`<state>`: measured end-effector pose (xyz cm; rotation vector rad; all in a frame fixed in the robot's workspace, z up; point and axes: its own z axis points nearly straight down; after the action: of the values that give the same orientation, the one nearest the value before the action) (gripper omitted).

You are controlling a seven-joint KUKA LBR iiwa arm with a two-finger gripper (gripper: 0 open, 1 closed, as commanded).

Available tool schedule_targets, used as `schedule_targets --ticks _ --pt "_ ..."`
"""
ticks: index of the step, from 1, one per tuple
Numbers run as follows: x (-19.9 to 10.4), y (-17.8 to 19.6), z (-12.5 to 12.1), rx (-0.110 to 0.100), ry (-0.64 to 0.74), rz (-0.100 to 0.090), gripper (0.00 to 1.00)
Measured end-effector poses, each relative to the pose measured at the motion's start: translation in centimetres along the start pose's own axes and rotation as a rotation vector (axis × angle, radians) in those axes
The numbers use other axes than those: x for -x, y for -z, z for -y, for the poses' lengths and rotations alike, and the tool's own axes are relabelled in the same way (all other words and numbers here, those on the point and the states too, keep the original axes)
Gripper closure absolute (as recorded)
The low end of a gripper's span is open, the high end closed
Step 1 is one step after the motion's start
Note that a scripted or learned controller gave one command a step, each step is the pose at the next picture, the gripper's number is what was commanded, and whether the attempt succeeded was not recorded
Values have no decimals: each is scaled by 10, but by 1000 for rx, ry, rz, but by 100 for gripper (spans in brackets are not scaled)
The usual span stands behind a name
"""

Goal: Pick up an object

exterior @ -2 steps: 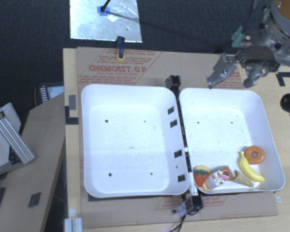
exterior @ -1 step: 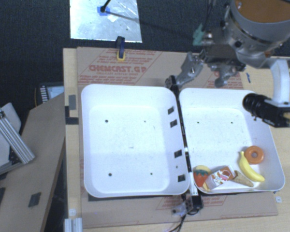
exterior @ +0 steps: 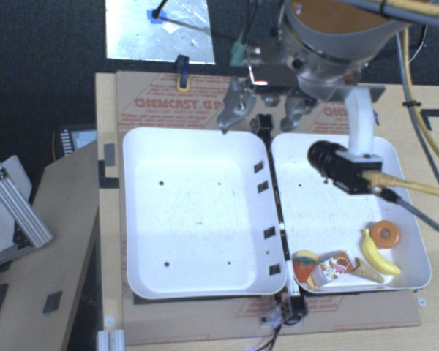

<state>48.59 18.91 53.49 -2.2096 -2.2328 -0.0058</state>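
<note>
Two white bins sit side by side before us; the left bin (exterior: 194,210) lies bare, while the right bin (exterior: 329,218) keeps its objects in the near corner. We see a banana (exterior: 377,254) beside an orange doughnut-shaped ring (exterior: 385,232), a tomato-like toy (exterior: 305,266) and a small packet (exterior: 332,268); the gripper (exterior: 262,115) hangs above the far rims, well apart from them; its fingers are spread with nothing between them.
</note>
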Motion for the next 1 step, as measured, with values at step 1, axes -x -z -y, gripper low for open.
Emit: schedule_targets --ticks 1 --pt "4 12 -1 2 -4 0 100"
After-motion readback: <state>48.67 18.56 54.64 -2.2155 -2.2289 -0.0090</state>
